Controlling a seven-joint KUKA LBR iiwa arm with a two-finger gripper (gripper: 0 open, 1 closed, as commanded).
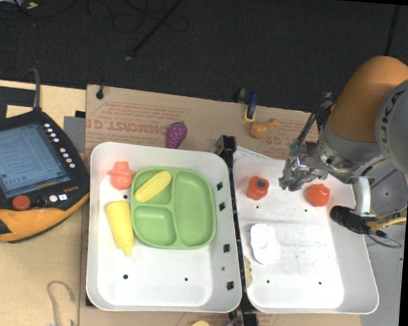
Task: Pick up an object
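The red tomato, just beside our claw, looks light, smooth, slippery; we'd grip its middle. Claw state: cannot tell.

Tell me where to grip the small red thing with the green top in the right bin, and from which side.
Grip the red toy across its rounded body, below the green cap, coming straight down from above. It seems to stand upright with bare bin floor all round, so the fingers probably fit either side. The gripper is just to its right in the view; the white lump lies well clear.
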